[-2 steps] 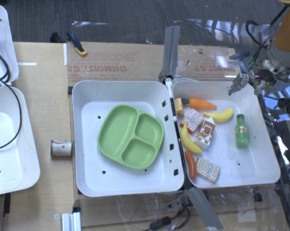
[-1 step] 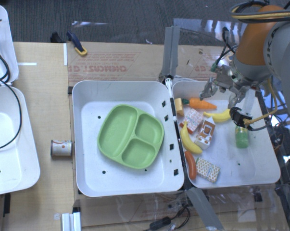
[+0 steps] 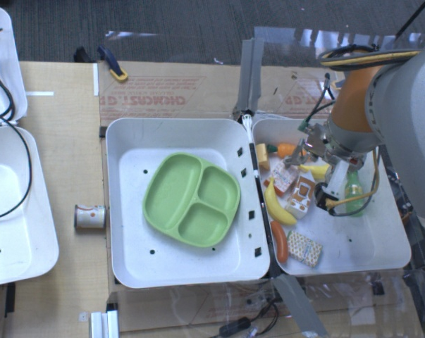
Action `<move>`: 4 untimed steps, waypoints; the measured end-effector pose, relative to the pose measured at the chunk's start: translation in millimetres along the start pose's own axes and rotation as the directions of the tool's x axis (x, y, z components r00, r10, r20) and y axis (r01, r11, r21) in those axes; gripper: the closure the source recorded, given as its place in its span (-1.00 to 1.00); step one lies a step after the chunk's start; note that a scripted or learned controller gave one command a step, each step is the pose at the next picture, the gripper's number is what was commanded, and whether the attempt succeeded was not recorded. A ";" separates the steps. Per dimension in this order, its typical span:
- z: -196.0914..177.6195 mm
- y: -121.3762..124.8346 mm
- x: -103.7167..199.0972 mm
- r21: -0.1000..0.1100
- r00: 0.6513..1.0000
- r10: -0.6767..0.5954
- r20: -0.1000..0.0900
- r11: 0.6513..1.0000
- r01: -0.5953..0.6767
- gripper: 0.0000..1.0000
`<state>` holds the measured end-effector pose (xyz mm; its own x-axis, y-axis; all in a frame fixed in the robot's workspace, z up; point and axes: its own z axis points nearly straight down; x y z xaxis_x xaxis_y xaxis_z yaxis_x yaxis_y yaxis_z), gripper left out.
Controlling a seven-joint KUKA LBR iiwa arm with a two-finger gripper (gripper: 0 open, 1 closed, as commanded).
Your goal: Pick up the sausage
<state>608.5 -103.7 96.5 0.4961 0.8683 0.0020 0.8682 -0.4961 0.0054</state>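
Single overhead view. Two white bins side by side on the bench [image 3: 64,90].

Left bin [image 3: 120,203]: holds a green divided plate [image 3: 192,199], lying flat near the middle.

Right bin [image 3: 381,248]: crowded with toy food. The sausage [image 3: 280,242], reddish-orange, lies along the bin's left wall near the front corner, just below the lower end of the banana [image 3: 277,204] and just beside a speckled cracker-like block [image 3: 304,248]. It rests on the bin floor, untouched.

Arm: reaches in from the right, orange band above the wrist. The gripper [image 3: 323,162] sits low over the middle of the right bin, among the clutter around a small carton [image 3: 300,192] and a green bottle [image 3: 352,186]. Gripper opening: cannot tell, since wrist and cabling cover the tip. Nothing can be confirmed as held.

Progress judgement: pick not achieved. The gripper is well apart from the sausage, positioned further back in the bin. Remaining: move toward the front-left corner, align along the sausage, descend, close, lift. Likely difficulty: the bin wall and the banana crowd the target, leaving little room on that side.

Outside the bins: a small can [image 3: 90,217] on the bench, left of the left bin.
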 end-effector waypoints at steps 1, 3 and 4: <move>0.1 0.0 0.0 0.000 1.000 0.000 0.000 1.000 0.000 -1.00; -6.0 33.3 25.6 -0.013 0.932 0.361 -0.005 0.932 -0.361 -1.00; -12.6 36.8 27.7 -0.003 0.857 0.515 0.000 0.857 -0.515 -1.00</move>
<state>654.1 -98.0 109.4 0.8721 0.4892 0.0044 0.4892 -0.8721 0.0065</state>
